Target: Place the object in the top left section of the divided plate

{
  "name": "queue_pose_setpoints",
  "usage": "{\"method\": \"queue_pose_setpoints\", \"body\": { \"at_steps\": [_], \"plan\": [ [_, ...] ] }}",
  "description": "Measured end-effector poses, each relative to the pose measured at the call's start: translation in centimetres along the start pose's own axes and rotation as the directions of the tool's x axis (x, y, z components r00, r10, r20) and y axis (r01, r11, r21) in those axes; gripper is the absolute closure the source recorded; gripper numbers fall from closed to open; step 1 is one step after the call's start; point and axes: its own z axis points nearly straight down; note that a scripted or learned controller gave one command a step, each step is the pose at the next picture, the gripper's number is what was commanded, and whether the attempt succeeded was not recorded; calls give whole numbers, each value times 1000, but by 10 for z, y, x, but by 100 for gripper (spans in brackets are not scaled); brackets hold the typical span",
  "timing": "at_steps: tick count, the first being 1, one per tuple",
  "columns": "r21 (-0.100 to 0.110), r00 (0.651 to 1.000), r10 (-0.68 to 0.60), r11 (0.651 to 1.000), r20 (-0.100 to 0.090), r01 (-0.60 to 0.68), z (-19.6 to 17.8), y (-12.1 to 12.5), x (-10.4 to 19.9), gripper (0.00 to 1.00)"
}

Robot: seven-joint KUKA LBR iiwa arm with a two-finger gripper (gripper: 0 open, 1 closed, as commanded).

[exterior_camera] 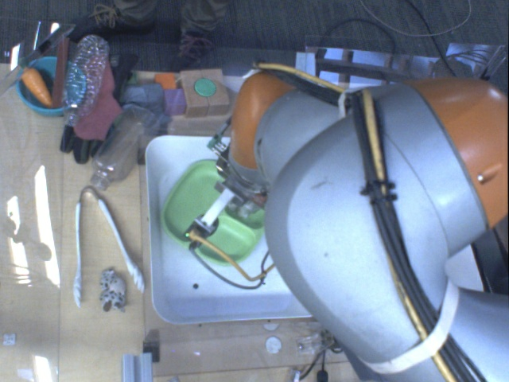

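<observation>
A light green divided plate (187, 205) lies in the left white bin (163, 293), towards its middle. My gripper (242, 204) hangs over the plate's right half, close to its surface. The grey arm with its orange band (262, 118) covers the plate's right edge and most of the view's right side. Whatever lies under the gripper is hidden by the wrist, and I cannot make out any object on the bare part of the plate.
Left of the bin on the wooden bench lie white tongs (107, 237), a small spotted toy (113, 290) and a clear plastic bottle (118, 148). Further back are a blue bowl (38, 102) with a carrot, a dark glove (79, 138) and a block toy (203, 94).
</observation>
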Motion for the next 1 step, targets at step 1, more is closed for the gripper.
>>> {"method": "queue_pose_setpoints", "body": {
  "at_steps": [1],
  "plan": [
    [10, 960, 280, 960, 10, -281, -10, 68, 8, 100]
  ]
}}
